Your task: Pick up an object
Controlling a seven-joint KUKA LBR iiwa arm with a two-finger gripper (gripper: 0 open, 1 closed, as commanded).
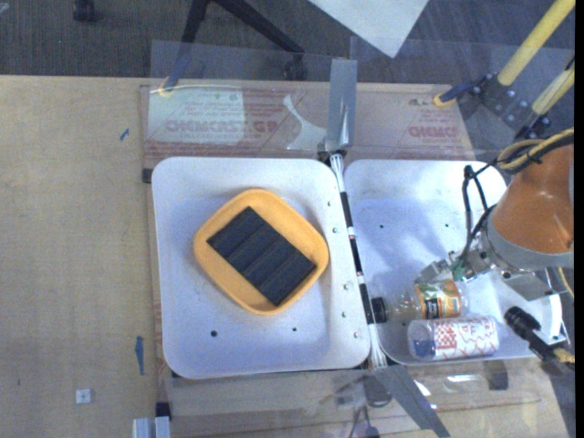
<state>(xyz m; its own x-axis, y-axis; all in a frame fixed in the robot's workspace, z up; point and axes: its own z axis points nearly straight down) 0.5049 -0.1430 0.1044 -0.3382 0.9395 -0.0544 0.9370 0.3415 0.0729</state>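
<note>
Behind the tabletop [64,245] you are seeing dark carpet, the legs of an office chair [201,7] and a pale sheet [370,3] lying at the top of the view. Two shallow white bins are sitting side by side on the tabletop. The left bin [182,336] is carrying a yellow tray [260,249] with a dark ribbed pad in it, turned at an angle to the bin's sides. The right bin [392,199] is holding two things near its front edge: a small bottle with a yellow-and-orange label [429,301], lying on its side with its dark cap pointing toward the divider, and a clear bottle with a red-and-white patterned label [453,336], also lying on its side, just in front of the first.

Your arm [538,213], with its orange band, is reaching in from the right over the right bin. The claw [456,268] is hanging just above and behind the small labelled bottle, very near it. You cannot tell from this angle how far the claw is spread, nor whether it is touching the bottle; nothing is visibly held in it.
</note>
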